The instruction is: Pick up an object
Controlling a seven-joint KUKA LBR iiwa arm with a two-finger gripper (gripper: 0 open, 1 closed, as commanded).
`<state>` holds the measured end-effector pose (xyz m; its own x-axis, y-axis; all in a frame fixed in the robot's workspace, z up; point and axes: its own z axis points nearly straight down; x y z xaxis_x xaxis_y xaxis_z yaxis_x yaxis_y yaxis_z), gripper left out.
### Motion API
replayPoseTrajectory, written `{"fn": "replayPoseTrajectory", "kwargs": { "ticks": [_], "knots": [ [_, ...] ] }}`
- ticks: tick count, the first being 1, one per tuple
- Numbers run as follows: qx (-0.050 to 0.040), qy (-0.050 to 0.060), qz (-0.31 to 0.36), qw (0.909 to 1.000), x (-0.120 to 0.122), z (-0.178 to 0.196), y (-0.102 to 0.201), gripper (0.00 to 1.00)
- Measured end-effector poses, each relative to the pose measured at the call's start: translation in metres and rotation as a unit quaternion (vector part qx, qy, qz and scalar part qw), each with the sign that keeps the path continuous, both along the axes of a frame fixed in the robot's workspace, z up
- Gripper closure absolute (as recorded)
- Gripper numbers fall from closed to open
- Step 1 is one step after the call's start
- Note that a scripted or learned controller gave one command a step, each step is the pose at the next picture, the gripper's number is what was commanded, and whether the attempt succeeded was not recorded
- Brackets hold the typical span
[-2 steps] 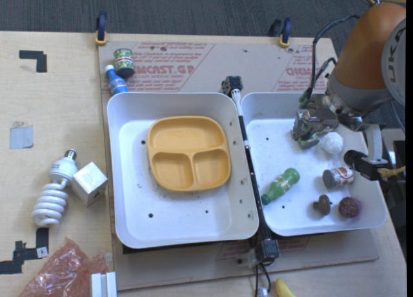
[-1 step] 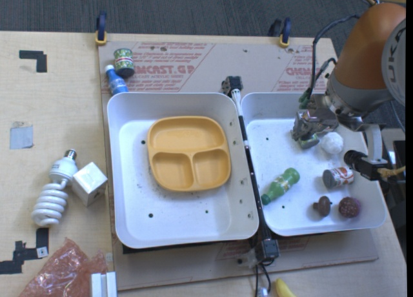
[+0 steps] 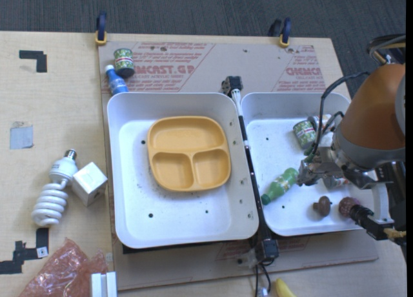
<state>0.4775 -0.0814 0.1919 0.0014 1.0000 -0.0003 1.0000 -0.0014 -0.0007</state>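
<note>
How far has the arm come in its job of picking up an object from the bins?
Done: the arm reaches over the right bin, with its gripper low beside the green bottle. In hand: nothing shows between its fingers; the bottle lies on the bin floor. Left: grasp and lift an object. The green can and two small brown objects also lie in that bin; the yellow divided plate sits in the left bin.

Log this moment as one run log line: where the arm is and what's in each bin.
arm: over right bin | left bin: yellow divided tray | right bin: green bottle, small can, two brown pieces | grasp: unconfirmed
</note>
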Motion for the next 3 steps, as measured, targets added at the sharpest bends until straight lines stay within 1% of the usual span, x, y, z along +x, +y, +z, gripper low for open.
{"fn": "replayPoseTrajectory", "kwargs": {
  "ticks": [1,2,3],
  "knots": [
    [0.0,-0.001,0.0,1.0,0.056,-0.09,-0.043,0.0],
    [-0.0005,-0.001,0.002,1.0,0.096,-0.086,-0.072,0.0],
    [0.0014,0.005,0.002,1.0,0.154,-0.1,-0.084,0.0]
  ]
}}
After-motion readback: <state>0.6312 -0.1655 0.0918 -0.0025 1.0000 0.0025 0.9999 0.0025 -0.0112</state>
